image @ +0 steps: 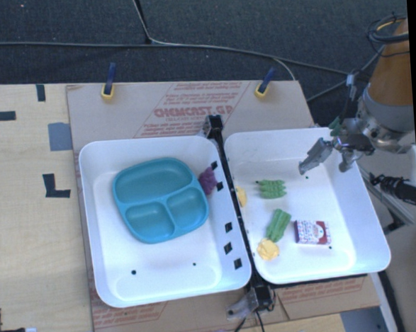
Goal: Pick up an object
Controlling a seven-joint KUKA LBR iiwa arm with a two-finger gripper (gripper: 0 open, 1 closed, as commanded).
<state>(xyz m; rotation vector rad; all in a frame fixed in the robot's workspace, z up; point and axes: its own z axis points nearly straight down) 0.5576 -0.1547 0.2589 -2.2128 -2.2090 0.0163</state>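
The right bin (353, 208) holds a green ridged toy (271, 188), a second green piece (277, 224), a yellow piece (268, 250), a small yellow bit (241, 197) near the divider, and a red-and-white packet (311, 232). My gripper (329, 156) hangs over the bin's upper right part, above and to the right of the green ridged toy. Its two fingers stand apart, open, with nothing between them.
The left bin (109, 275) bears a blue sectioned plate (160, 198), and a purple piece (209, 179) sits by its right wall. Black clips line the divider (230, 224) between the bins. Yellow clamps (107, 91) hold the cardboard at the back.
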